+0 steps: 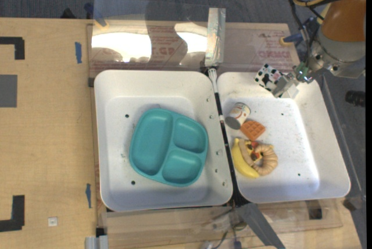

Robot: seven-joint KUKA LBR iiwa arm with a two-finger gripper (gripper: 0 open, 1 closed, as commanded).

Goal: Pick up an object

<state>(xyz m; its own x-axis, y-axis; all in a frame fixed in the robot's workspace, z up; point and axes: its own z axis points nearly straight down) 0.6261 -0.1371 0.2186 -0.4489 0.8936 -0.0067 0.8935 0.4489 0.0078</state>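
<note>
My hand (286, 86) sits at the far right corner of the shallow white right-hand bin (308, 178), reached in from the right below my orange-banded wrist, and from this slanted overhead look I cannot tell how it is set, because its tip is small and mixed up with what lies by it; just beside it, touching or nearly so, is a small black-and-white patterned object (267, 75) resting on the bin's far rim, and I judge I am here because that piece stands alone and offers itself more freely than the rest; whether I have it I cannot say; the other candidates are bunched against the left wall of the same bin, well apart from my hand: a small white and grey cup-like cylinder (236, 113) lying on its side, an orange waffle-patterned square (253, 129) just beside it, and nearer the camera a yellow toy banana (243, 162) curled against a tan ring-shaped pastry toy (263, 157), the two touching, which I judge would make a clean pinch on either one awkward; the shallow white left-hand bin (110, 96) holds a teal plastic divided plate (168, 146), lying flat and broad, a poor thing for two fingers; both bins rest side by side on the pale wooden desk (43, 125); the lift is not yet done.
</note>
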